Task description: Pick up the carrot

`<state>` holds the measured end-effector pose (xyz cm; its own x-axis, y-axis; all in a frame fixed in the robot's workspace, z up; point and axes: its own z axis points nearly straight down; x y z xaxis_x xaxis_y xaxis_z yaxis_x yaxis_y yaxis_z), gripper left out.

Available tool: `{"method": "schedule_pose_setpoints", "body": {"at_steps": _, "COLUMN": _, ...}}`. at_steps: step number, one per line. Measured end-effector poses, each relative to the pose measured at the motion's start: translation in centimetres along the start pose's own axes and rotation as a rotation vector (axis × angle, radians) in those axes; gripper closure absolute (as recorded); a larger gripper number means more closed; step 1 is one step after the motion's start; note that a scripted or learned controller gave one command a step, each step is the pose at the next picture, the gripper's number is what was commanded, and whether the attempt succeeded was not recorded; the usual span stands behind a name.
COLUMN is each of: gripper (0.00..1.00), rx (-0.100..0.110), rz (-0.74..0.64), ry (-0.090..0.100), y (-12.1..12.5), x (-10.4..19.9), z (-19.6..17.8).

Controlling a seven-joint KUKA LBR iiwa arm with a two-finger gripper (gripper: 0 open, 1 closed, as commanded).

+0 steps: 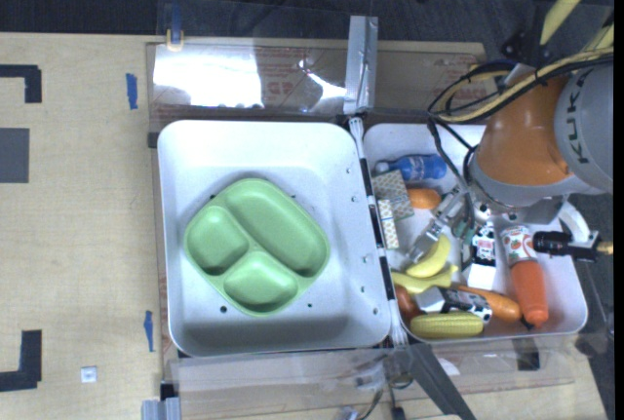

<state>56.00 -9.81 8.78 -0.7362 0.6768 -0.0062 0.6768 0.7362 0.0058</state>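
Your gripper [456, 213] hangs low inside the right bin [575, 316], its metal parts mixed in with the clutter below the orange band of the arm [526, 140], so you cannot tell its state from this slant, and nothing shows clearly in its grasp. Just beneath it lies a banana [432, 261], with a corn cob [450, 324] against the near wall. The carrot [529, 291] sits just to the right, near the bin's right wall, pointing toward the near edge, beside a small white bottle [513, 242]. A second orange piece [497, 304], lying flat between cob and carrot, could be mistaken for it. A blue bottle [417, 166] rests at the far end. The left bin [195, 150] holds a green divided plate [255, 244], probably the drop-off. You likely need to shift right before closing on the carrot.
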Motion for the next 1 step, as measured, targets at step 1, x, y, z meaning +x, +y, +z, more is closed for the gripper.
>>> {"method": "schedule_pose_setpoints", "body": {"at_steps": 1, "gripper": 0.0, "rx": 0.001, "rz": -0.277, "ry": 0.002, "y": 3.12, "x": 0.3, "z": -9.72}}
